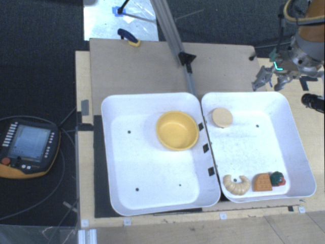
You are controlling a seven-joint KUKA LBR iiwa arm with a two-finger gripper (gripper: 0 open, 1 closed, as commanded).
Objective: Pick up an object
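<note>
Our gripper (270, 79) hangs past the right bin's (297, 131) far rim, fingers spread and gripping nothing, we think; the tan disc (222, 117) lies nearby inside.

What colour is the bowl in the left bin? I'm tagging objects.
Yellow; the bowl shows clearly in the camera view.
</note>
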